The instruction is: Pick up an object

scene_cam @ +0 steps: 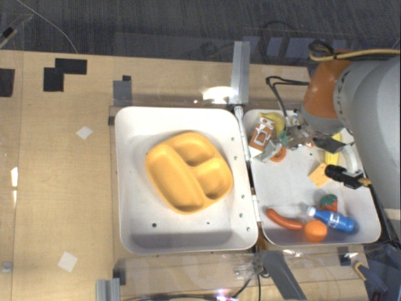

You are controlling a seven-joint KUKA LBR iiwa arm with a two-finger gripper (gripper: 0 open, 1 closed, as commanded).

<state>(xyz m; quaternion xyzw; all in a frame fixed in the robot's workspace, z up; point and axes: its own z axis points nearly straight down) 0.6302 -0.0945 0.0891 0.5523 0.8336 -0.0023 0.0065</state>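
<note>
Best to lower the gripper squarely over one item in the right bin (grip state unclear; cannot tell) before closing.

The pale wooden table carries two shallow white bins side by side. The right bin lies beneath the gripper; the left bin sits just beside it, on the gripper's far side.

Yellow tray, orange ball, white bins
</note>
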